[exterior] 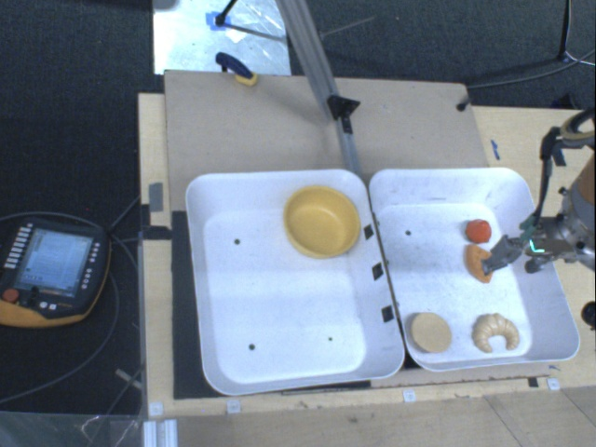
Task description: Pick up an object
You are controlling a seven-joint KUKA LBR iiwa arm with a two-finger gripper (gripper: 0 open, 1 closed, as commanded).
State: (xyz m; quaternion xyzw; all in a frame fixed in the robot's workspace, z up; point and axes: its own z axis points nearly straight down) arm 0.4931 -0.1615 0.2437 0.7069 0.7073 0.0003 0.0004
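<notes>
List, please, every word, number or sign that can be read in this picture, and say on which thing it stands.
None can be read.
The teach pendant beside the bench has a lit screen, but its content is too blurred to read.
The two white bins and the yellow bowl show no markings.

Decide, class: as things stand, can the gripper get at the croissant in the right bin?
Probably yes. The croissant lies uncovered near the right bin's front edge, apart from the round biscuit beside it. The gripper is low over the same bin, at an orange piece, with nothing between them.
</notes>
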